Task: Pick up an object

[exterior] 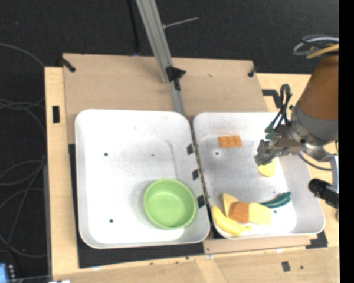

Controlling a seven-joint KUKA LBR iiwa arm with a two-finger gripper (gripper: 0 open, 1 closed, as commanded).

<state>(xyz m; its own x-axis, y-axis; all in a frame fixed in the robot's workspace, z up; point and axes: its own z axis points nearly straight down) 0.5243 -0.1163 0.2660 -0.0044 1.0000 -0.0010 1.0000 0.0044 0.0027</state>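
Observation:
My gripper hangs over the right part of the right bin, reaching in from the right. A small yellow piece lies right under its tip, touching or nearly touching it; I cannot tell whether it is gripped. An orange ridged block lies to the gripper's left, near the bin's far side. At the bin's near edge sit a yellow banana shape, a brown-orange block, a pale yellow slab and a teal-handled item.
The left bin holds a green bowl at its near right corner. A grey metal post slants up from between the bins at the back. The arm's orange band rises at the right.

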